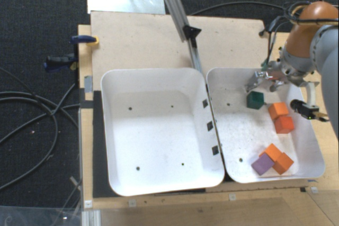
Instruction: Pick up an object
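Camera view shows the metal two-finger tool (258,82) low over the back of the right shallow white bin (233,166), at the end of the grey arm with its orange band (312,21) that reaches in from the right. Whether the tool is released or clenched I cannot tell, since its fingers are small and blurred against the bin floor; nothing can be seen gripped between them. Just below it, on the bin floor, sits a dark green cube (255,100), very near the tool tips, though contact cannot be made out. To the right of the cube lie two orange blocks (281,117), one touching the other, close to the bin's right wall. Nearer the front of the same bin a purple cube (262,164) rests against another pair of orange blocks (279,157). The left shallow white bin (111,114) stands beside the right one, their rims meeting along the middle. Both bins rest on a pale wooden surface (143,39), and a blue clamp (79,39) grips its left edge.
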### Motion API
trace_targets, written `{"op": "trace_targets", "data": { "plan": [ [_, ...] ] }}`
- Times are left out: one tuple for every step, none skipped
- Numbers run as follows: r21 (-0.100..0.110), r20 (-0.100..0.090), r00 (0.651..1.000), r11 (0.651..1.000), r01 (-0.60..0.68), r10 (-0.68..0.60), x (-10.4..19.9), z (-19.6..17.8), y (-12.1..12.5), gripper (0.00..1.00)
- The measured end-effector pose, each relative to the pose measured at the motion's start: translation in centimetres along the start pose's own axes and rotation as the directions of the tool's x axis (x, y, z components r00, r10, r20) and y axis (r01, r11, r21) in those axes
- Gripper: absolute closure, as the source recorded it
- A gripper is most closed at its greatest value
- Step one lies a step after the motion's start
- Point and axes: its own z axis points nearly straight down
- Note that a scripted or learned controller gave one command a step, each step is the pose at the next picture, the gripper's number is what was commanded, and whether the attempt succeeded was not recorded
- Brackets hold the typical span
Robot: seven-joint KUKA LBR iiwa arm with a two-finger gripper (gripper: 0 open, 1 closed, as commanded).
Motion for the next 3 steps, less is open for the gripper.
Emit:
{"op": "trace_targets", "data": {
  "plan": [
    [0.007, -0.003, 1.0, 1.0, 0.003, -0.003, 4.7, 0.1, -3.6, 0.0],
    [0.002, -0.002, 1.0, 1.0, 0.002, -0.002, 4.4, -1.0, -3.4, 1.0],
    [0.0, -0.002, 1.0, 1.0, 0.004, -0.004, 4.4, -2.1, -3.3, 1.0]
  ]
}}
